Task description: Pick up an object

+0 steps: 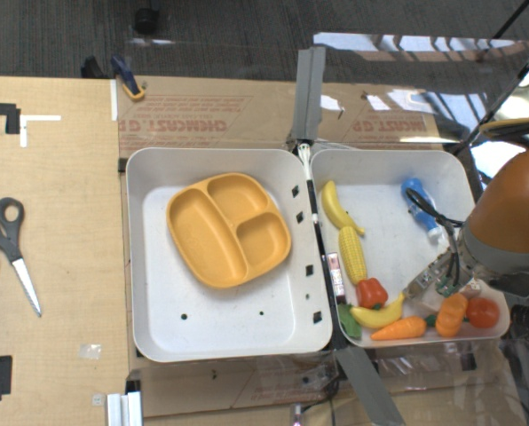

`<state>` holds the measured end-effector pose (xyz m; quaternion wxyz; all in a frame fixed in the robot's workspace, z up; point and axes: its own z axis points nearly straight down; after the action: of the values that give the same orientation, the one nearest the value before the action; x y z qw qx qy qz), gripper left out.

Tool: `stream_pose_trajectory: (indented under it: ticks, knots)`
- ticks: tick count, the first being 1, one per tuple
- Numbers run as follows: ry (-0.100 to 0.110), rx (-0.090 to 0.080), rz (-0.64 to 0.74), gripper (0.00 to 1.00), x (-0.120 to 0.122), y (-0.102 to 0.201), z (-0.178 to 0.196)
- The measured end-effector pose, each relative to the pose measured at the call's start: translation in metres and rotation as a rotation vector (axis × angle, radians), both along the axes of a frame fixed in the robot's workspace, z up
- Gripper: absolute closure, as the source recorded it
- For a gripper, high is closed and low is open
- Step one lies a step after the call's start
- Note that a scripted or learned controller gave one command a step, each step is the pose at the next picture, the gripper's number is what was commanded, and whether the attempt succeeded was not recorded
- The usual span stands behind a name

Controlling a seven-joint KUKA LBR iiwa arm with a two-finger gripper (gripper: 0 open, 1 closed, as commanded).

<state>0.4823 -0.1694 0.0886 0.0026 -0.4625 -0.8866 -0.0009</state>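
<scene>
The right bin holds toy food. A yellow banana lies at its left, with a corn cob just below it. Along the front wall sit a red pepper, a second banana, a carrot, a small orange vegetable and a red tomato. A blue object rests near the back right. My gripper hangs low over the front right of this bin, just above the orange vegetable and the tomato. Nothing can be made out in its grasp.
The left bin holds a yellow divided plate. Scissors lie on the bench at far left. The arm's orange band overhangs the right bin's right wall. A grey divider bar runs back from between the bins.
</scene>
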Motion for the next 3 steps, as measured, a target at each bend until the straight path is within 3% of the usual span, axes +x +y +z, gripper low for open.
stream_pose_trajectory:
  ticks: [1, 2, 3]
  knots:
    - [-0.001, 0.034, 0.482, 1.0, 0.001, -0.029, -0.001]
    - [-0.01, 0.007, 0.469, 0.0, 0.001, -0.043, 0.002]
    - [-0.001, 0.0, 0.548, 0.0, -0.004, 0.067, 0.0]
